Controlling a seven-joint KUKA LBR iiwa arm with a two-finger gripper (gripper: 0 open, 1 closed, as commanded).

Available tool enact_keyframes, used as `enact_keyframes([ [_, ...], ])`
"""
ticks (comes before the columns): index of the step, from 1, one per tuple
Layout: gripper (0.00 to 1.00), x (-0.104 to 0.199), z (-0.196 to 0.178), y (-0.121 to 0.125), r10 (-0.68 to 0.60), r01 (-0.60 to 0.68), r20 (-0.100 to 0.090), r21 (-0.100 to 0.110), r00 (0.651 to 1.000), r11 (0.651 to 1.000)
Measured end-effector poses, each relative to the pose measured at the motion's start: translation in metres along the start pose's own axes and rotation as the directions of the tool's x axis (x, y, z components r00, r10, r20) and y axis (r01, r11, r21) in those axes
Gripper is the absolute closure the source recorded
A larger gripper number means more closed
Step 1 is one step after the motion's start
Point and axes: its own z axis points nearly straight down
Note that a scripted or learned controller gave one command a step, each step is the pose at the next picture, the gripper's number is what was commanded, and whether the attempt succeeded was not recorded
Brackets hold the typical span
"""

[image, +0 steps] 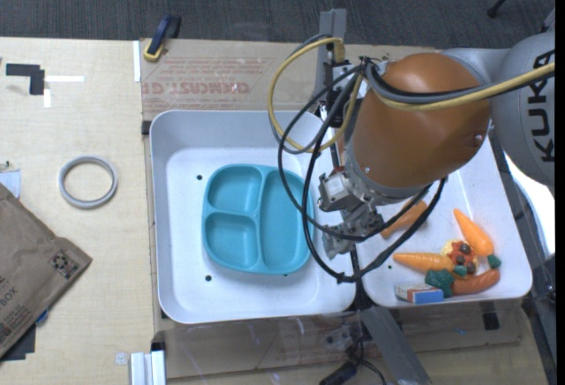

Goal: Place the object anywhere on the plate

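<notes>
Carrot (404, 220) lay in the right bin (516, 224), just right of the gripper (346, 237), partly hidden under the orange wrist. Judged light, stiff, smooth plastic, likely slippery; best pinched across its thicker middle. Gripper state: cannot tell, wrist and cables covered it. More toy food (455, 264) sat further right and below. Plate (252, 220), blue with three compartments, lay left of the gripper in the left bin (177, 198).
</notes>
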Motion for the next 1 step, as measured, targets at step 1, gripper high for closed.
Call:
enact_keyframes([
  [1, 1.00, -0.0257, 0.0997, 0.0039, -0.176, 0.176, 0.000, -0.002, 0.984, 0.984],
])
